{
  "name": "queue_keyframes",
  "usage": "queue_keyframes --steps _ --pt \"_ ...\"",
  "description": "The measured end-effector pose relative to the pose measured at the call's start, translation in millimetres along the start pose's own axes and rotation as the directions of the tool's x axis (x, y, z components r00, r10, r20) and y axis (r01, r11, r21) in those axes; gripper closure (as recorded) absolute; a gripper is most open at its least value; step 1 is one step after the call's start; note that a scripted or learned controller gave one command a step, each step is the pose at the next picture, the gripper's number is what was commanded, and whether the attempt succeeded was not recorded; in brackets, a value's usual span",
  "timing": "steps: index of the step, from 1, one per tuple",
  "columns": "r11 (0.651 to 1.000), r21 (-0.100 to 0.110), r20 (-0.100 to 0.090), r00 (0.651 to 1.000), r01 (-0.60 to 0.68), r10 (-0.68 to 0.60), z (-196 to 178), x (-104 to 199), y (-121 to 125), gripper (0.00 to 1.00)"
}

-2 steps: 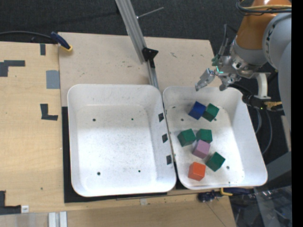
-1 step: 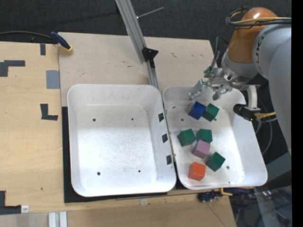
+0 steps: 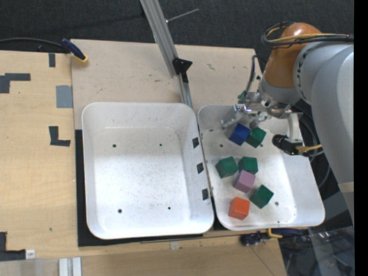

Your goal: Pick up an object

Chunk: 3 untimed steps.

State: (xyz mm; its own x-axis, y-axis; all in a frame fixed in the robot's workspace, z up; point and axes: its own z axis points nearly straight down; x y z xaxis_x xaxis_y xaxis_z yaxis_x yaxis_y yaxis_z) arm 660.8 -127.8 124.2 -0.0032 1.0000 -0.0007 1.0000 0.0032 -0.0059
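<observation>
Blocks lie loose in the right bin (image 3: 299, 209), which I take as the landmark for every place here. At the bin's far end sit a blue block (image 3: 238, 134) and a green block (image 3: 256, 137), touching or nearly so. Nearer the bin's middle are two more green blocks (image 3: 227, 166) (image 3: 248, 164), just beside each other. A purple block (image 3: 245, 181) lies just in front of them, with a fourth green block (image 3: 262, 195) to its right, close to it. An orange block (image 3: 239, 207) sits nearest the bin's front rim, apart from the walls.

The gripper (image 3: 248, 109) hangs over the bin's far end, right above the blue block and the green one beside it. Metal parts crowd there, and I cannot tell how wide it is set, nor whether it touches either block. No block is seen between its parts. The arm (image 3: 310, 56) comes in over the bin's far right corner, its orange band above the wrist.

The left bin (image 3: 92, 125) stands against the right bin's left wall. A slanted metal rail (image 3: 164, 33) runs down to the far end of the seam between them.
</observation>
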Motion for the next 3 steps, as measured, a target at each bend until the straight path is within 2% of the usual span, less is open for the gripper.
queue_keyframes --steps 1,2,3 --pt "1.000 -0.003 0.000 1.000 0.001 -0.001 34 1 0 0.00" --pt "1.000 -0.004 0.000 1.000 0.002 -0.002 23 2 0 1.00" --pt "1.000 -0.010 0.000 1.000 -0.001 0.001 -27 -5 6 1.00"
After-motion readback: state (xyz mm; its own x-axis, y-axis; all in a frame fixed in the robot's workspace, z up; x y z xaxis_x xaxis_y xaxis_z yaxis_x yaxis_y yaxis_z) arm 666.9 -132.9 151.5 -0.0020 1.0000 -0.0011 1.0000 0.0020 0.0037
